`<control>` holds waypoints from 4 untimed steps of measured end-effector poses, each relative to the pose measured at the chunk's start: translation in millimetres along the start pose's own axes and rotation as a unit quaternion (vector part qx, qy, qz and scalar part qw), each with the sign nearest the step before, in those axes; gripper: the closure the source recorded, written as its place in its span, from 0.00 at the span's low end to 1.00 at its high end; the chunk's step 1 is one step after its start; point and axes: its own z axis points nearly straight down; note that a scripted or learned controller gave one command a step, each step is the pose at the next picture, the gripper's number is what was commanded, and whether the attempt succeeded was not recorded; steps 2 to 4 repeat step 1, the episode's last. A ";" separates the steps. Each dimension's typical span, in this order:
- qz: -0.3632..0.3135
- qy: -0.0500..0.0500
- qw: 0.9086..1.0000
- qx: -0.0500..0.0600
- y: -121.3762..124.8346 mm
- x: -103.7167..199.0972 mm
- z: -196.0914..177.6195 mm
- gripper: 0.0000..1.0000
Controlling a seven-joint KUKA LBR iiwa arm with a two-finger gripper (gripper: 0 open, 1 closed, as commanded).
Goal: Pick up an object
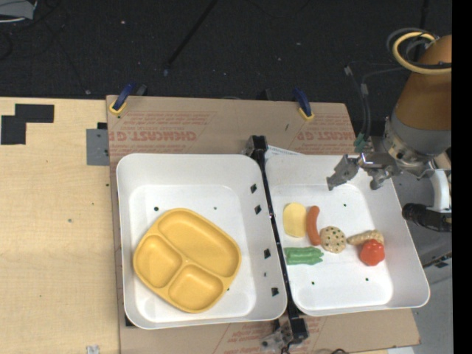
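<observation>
Six toy foods are lying clustered in the right bin (402,290), well clear of its walls for access, while the end effector (359,172) is hovering above the far rim, fingers spread wide, holding nothing.

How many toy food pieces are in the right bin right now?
6, clustered mid-bin: pale yellow plastic chunk, orange-red sausage beside it, green bean pod below, speckled round cookie, tan bumpy piece, red tomato. Nothing looks hidden.
</observation>
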 end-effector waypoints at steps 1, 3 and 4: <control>-0.026 0.000 1.000 -0.001 1.8 -25.3 -34.8 0.00; -0.026 0.000 1.000 -0.001 1.8 -25.3 -34.8 0.00; -0.026 0.000 1.000 -0.001 1.8 -25.3 -34.8 0.00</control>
